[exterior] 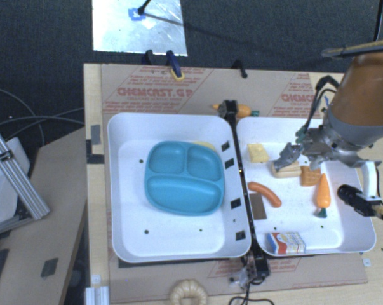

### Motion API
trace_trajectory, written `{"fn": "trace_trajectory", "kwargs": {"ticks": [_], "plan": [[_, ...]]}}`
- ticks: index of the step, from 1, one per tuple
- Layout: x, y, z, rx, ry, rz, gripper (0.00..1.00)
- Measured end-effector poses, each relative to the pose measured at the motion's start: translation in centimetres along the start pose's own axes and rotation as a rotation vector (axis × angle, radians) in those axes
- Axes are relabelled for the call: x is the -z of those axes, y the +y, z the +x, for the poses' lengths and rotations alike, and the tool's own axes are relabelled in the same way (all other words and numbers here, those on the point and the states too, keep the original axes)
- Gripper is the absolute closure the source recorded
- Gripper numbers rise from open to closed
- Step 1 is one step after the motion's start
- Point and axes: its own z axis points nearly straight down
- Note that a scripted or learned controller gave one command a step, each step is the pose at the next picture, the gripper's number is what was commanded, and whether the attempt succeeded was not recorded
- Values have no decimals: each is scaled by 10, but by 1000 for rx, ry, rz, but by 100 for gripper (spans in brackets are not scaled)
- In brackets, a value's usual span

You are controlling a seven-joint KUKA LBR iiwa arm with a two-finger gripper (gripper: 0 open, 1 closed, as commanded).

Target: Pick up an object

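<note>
My gripper [299,162] hangs over the back half of the right bin [359,234], open, its fingers on either side of a tan bread slice [286,171] lying below it. Nothing is between the fingers. Beside the bread on the right lies an orange cracker [309,177], and an orange carrot [322,194] lies just past that. A yellow cheese slice [258,152] rests to the gripper's left. Nearer the front lie a sausage [265,194], a brown flat piece [257,206] and a small printed carton [286,242].
A blue divided plate [183,177] sits in the left bin [124,189]. A black divider with clips [239,170] runs between the bins. A small yellow item [242,111] lies behind the bins. The arm's black fitting [353,199] overhangs the right bin's edge.
</note>
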Motion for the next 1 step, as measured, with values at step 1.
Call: {"fn": "trace_trajectory", "kwargs": {"ticks": [1], "plan": [[6,2,0,2,-1,-13,0]]}}
